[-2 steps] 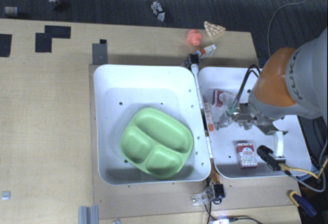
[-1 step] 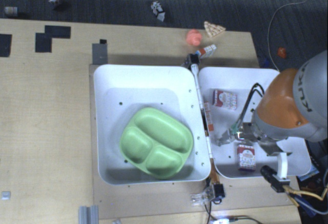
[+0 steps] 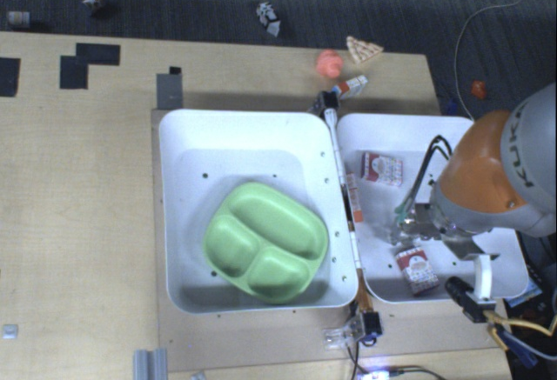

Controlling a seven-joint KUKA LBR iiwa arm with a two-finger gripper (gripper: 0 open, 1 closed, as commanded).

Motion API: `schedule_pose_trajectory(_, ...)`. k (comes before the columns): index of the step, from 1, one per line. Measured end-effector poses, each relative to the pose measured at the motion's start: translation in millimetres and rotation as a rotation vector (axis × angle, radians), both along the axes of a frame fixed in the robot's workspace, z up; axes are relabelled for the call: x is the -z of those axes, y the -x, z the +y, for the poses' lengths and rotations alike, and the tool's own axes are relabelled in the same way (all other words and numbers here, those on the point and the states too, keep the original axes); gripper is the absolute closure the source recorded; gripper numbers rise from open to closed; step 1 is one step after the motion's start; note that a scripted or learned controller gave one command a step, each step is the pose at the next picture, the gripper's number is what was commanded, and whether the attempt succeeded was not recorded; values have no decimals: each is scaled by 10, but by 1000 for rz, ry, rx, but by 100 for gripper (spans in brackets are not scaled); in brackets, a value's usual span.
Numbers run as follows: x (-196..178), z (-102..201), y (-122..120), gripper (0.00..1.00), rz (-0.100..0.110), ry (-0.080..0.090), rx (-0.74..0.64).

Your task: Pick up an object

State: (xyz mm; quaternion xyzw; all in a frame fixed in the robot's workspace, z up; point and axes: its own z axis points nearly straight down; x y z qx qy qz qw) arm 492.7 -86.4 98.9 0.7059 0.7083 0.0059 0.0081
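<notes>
Arm: I watch the grey KUKA arm (image 3: 513, 174), orange band uppermost, reaching in from the right and hanging low over the right bin (image 3: 383, 283); its bulk covers much of that bin's right half.

Left bin: the left bin (image 3: 178, 196) carries one green divided plate (image 3: 265, 239), lying tilted toward the near wall. It sits well apart from the arm, so I do not take it for the present target.

Gripper: the gripper (image 3: 413, 229) shows as a dark cluster of metal under the wrist, just above the lower red packet. From my seat I cannot tell how wide it stands, nor whether anything is in its grasp.

Candidate objects: a small red-and-white packet (image 3: 418, 270) lies flat on the bin floor just beside the tool; a second red-and-white packet (image 3: 383, 170) rests near the bin's far wall.

Risk, as I judge it: both packets are thin and flat, so a closing grip may slide over the top and come up with nothing.

Second risk: the lower packet lies near the bin's front wall; a nudge could push it against that wall or tip it on edge.

Third risk: my view of the contact point is blocked by the wrist, so a miss could go unnoticed.
</notes>
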Motion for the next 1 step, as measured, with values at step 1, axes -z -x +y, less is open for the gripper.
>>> schedule_pose_trajectory(1, -988, -861, -177, 100, 14, 0, 2)
